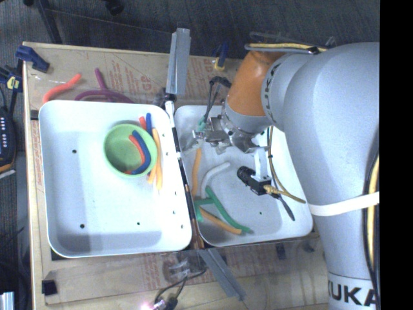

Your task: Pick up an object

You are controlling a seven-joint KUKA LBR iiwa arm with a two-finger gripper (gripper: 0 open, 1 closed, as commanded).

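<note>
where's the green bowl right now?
The green bowl sits in the left bin, toward its upper right, with red, blue and orange sticks lying across its right side.

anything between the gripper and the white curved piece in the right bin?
Nothing visible. The gripper sits at the right bin's upper left; the white curved piece lies just below it over bare floor, an orange stick beside it.

Right bin (292, 219) crowded, seemingly; left bin (77, 199) roomier
</note>
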